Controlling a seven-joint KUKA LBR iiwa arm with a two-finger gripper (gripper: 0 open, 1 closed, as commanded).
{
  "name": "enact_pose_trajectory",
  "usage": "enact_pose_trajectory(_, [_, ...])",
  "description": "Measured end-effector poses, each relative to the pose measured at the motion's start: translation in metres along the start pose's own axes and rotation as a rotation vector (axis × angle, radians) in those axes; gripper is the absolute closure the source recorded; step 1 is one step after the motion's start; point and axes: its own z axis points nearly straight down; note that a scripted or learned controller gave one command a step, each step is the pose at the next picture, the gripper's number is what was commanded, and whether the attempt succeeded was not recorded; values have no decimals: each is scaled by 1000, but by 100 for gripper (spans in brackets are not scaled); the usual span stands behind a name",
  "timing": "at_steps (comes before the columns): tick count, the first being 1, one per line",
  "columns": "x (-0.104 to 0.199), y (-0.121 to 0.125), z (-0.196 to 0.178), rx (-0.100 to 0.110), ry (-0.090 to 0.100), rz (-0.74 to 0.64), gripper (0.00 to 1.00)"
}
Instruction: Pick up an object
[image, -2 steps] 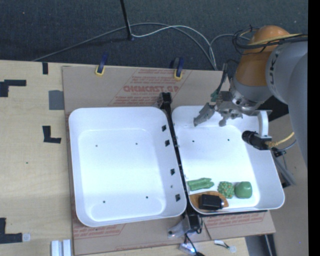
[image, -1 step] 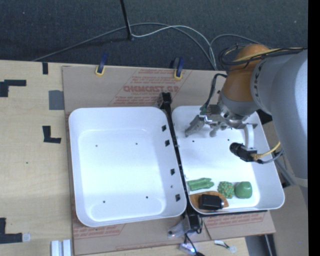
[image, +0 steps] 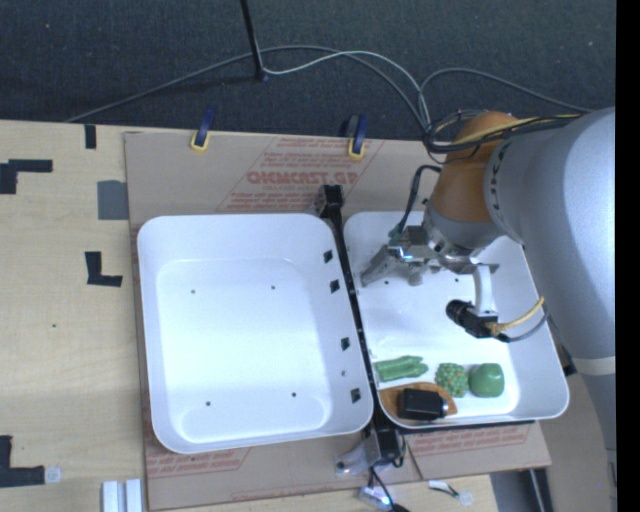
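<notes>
My gripper (image: 390, 276) hangs over the back left part of the right bin (image: 535, 330), close to the divider between the bins. Its fingers (image: 372, 272) look spread open with nothing between them. Along the bin's front edge lie several objects, well apart from the gripper. These are a long green pod-like piece (image: 400, 368), a bumpy green piece (image: 452, 377), a round green piece (image: 487, 380), and a black block (image: 422, 404) lying on a flat orange piece (image: 446, 405).
The left bin (image: 240, 330) sits beside the right one on a cardboard sheet. The big grey arm (image: 580, 240) covers the right bin's right side. A black connector with a cable (image: 470, 316) hangs below the wrist.
</notes>
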Motion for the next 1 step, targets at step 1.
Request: enact_pose_trajectory(1, [0,1,-12,-3,0,-1,100])
